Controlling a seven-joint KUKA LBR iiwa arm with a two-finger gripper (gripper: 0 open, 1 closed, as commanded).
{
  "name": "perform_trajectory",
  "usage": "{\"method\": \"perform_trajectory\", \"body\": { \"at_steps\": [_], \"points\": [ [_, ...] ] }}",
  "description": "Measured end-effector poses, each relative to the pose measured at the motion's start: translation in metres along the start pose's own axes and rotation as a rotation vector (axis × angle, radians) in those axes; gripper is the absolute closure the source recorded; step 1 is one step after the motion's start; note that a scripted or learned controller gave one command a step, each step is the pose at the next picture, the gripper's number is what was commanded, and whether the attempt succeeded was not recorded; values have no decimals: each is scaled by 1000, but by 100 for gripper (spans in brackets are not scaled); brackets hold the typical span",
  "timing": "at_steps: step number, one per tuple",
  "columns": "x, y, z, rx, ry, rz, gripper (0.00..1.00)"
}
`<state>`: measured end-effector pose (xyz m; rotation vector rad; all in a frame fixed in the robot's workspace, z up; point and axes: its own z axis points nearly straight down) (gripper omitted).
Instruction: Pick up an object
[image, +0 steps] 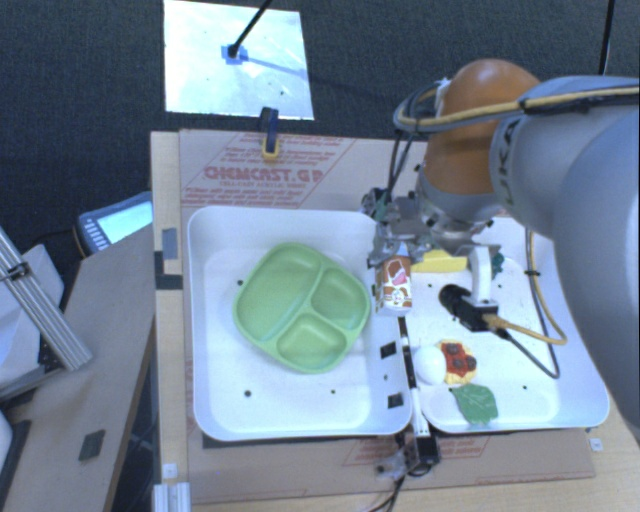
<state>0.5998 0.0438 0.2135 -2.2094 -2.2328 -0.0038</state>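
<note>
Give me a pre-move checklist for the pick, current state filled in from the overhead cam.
1. Gripper over a bin: ok, it sits above the divider between the two bins, by the small printed carton.
2. Carton seen between the fingers: cannot tell, the wrist hides the contact.
3. Finger state: cannot tell.
4. Green divided plate out of the way: ok, it lies flat in the left bin, apart from the gripper.
5. Right bin items apart from the gripper: ok, the white and red piece and the green leaf-shaped piece lie near the front.
6. Cable across the right bin: not ok, possible snag.
</note>
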Motion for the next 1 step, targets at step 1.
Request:
{"method": "perform_trajectory", "body": {
  "at_steps": [1],
  "points": [
    [53, 2, -16, -1, 0, 1, 100]
  ]
}}
